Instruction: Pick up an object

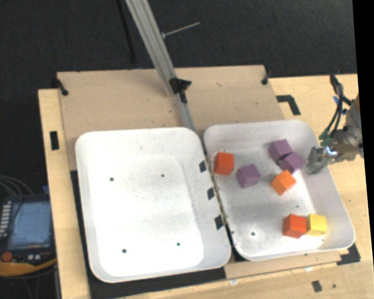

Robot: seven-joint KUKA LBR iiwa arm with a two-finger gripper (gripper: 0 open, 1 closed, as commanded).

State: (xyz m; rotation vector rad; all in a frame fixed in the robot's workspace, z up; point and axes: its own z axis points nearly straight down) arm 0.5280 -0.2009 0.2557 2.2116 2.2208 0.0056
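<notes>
At the right rim of the right bin [328, 228], the end effector [318, 160] hangs low just beside a purple cube [292, 162], probably lining up on it; whether it is spread or pressed together cannot be told. Beyond, all the cubes lie loose in this bin, an orange cube [283, 182] nearest, while the left bin [93, 185] sits alongside on the worktop [138, 98], likely as the drop side.

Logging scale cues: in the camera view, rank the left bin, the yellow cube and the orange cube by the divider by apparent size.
1. Left bin, by far the largest.
2. Orange cube by the divider.
3. Yellow cube, though the two cubes look nearly alike, so that order is unsure.
</notes>
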